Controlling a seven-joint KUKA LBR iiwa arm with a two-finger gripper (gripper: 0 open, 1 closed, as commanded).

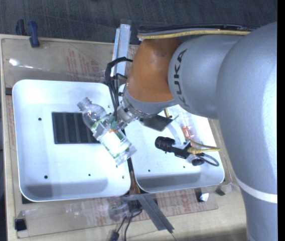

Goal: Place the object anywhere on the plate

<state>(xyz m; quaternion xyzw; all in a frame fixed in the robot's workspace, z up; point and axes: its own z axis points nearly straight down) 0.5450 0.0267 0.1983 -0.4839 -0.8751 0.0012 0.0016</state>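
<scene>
Where the left bin [32,149] takes up the near half of the bench, a dark ribbed plate [72,128] lies flat on its floor, roughly central, so it is an open target from above. Just to its right a clear plastic bottle [107,132] runs on a slant. Its cap end is up by the plate's upper right corner and its base is down towards the bin's right wall. The neck end seems to overlap the plate's right edge, while most of the body is off it. The gripper [117,120] is at the bottle's middle, reaching over from the right, probably because a hold near the middle keeps a long thing balanced. Whether it is clamped on the bottle or merely against it I cannot tell, since the wrist and the clear plastic hide the contact. Nor can I tell whether the bottle is lifted or lying. Further right, the second of the 2 bins, the right bin [152,175], lies partly under the grey arm [218,59] with its orange band [150,77]. By my judgement the bottle needs a short move leftward before it can rest on the plate.
</scene>
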